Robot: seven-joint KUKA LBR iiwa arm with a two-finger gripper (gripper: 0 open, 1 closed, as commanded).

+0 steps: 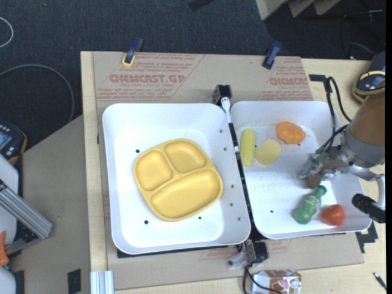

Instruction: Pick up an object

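The right bin holds several toy foods. A yellow corn cob lies by its left wall, and a pale yellow round piece sits next to it. An orange piece rests toward the back. A green bottle lies near the front, with a red tomato-like piece to its right. My gripper hangs low over the right part of this bin, just above the green bottle and right of the pale yellow piece. A small dark shape sits under its tip, too unclear to name.
The left bin holds a yellow divided plate. The grey arm with its orange band crosses the right bin's right edge. Black cables run along the bin's back right. Clamps sit on the cardboard behind both bins.
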